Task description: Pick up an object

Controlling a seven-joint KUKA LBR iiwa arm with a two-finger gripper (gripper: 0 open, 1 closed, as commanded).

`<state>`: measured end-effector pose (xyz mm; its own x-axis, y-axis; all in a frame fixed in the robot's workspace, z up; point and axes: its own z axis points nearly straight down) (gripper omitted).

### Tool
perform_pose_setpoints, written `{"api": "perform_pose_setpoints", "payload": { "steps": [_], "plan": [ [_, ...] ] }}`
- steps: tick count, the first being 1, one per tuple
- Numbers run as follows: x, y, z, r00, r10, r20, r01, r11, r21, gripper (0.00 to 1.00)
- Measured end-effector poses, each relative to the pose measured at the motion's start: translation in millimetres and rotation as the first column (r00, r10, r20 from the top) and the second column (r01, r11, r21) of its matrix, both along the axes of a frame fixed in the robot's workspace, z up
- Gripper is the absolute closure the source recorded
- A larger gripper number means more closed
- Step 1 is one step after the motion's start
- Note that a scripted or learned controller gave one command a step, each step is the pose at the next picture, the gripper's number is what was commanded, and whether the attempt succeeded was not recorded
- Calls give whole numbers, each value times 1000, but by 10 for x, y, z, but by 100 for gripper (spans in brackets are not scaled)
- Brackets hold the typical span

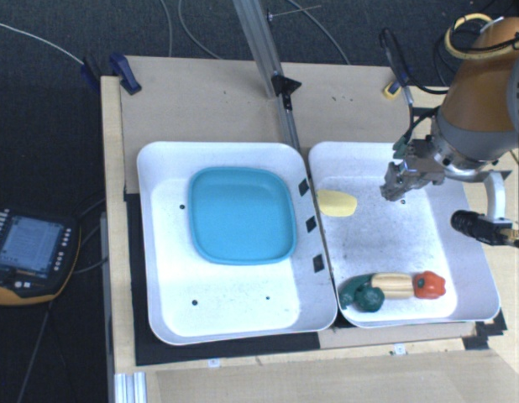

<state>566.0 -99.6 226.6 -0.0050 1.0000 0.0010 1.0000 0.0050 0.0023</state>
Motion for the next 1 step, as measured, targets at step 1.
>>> {"api": "perform_pose_setpoints", "payload": {
  "steps": [1],
  "plan": [
    [124,482,-74,1000,0,-2,0,1000,0,100]
  ]
}}
